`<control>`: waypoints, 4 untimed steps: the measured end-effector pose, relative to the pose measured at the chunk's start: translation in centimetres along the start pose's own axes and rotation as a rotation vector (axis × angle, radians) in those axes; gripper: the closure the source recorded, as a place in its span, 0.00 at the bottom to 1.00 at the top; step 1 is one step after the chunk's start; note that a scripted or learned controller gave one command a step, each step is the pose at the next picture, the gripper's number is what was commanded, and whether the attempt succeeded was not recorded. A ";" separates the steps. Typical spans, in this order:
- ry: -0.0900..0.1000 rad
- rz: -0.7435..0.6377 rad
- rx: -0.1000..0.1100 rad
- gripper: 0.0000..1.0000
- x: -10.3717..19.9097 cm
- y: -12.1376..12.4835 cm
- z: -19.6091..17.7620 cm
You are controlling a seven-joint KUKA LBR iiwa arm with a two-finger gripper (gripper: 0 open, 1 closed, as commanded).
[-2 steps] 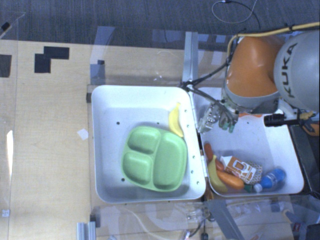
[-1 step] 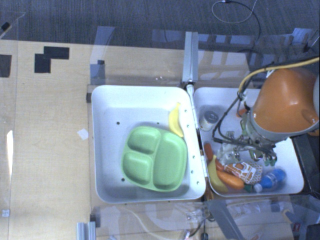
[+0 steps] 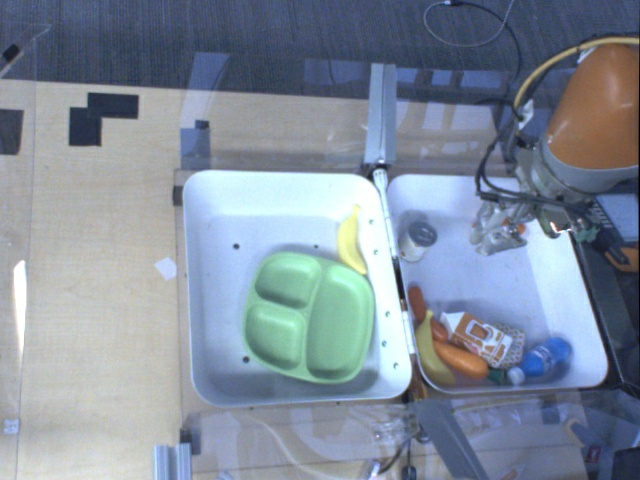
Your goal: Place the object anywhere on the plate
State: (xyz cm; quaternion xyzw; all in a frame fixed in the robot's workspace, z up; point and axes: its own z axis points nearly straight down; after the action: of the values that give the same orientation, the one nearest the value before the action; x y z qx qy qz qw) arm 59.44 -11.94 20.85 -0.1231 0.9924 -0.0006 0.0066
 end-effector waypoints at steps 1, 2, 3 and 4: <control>0.000 -0.094 -0.001 1.00 -0.7 2.5 -0.6; -0.001 -0.241 -0.003 1.00 -8.7 3.3 2.3; -0.004 -0.103 -0.001 1.00 -9.5 5.9 -2.4; 0.004 -0.038 -0.002 1.00 -2.4 5.6 2.3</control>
State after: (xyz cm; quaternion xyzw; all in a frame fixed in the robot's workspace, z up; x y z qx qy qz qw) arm 60.42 -5.92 18.60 -0.1418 0.9899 0.0001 0.0042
